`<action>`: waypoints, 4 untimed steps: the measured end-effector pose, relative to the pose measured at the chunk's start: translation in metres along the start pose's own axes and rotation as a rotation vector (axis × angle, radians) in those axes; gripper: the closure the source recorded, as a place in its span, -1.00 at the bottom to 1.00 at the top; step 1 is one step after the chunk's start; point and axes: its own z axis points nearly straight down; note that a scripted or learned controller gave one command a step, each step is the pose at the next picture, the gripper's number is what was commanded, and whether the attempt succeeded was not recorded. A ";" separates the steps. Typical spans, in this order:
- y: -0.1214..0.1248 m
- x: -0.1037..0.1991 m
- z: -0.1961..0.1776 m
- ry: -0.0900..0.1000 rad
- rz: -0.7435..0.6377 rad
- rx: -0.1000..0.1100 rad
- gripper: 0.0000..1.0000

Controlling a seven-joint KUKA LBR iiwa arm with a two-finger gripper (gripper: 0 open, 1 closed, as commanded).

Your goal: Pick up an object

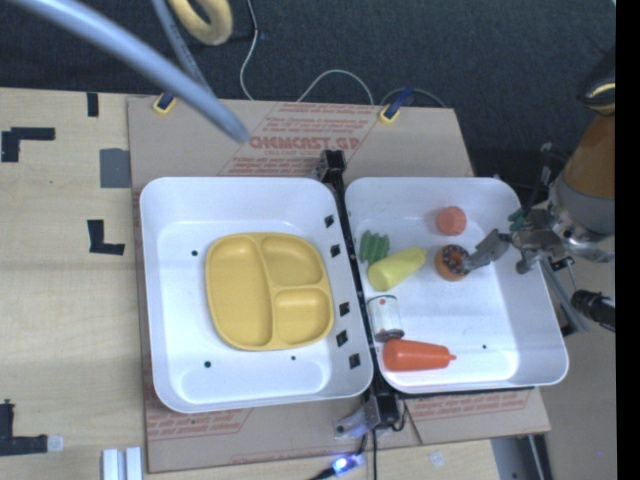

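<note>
The hand [487, 251] reaches in from three o'clock over the right bin [500, 363], its grey finger slanting down toward a small dark round object [452, 262] with speckled colours on top; whether the hand is clenched or released cannot be told, and nothing is seen held in it. That round object sits near the bin's centre, just at the finger's tip. At twelve o'clock from it lies a smooth reddish-pink ball [451, 219]. At nine o'clock from it rests a yellow-green rounded piece [396, 267], with a ribbed dark green item [374, 244] touching its upper left end, near the wall where the two bins meet. Toward seven o'clock a small silvery can [385, 317] lies by that wall, and just below it an orange carrot-shaped toy [416, 354] points toward three o'clock. The left bin [170, 268] holds a glossy yellow plate [269, 290] with rounded corners, divided into three compartments. Both bins are shallow, white and smooth, and stand on brown printed cardboard [290, 143] laid on the pale wood desk [60, 298].
</note>
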 end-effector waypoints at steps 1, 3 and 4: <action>0.003 0.000 -0.006 -0.003 -0.004 -0.012 -1.00; -0.001 0.002 0.083 -0.002 -0.003 -0.007 -1.00; 0.000 0.002 0.110 -0.005 -0.004 -0.013 -1.00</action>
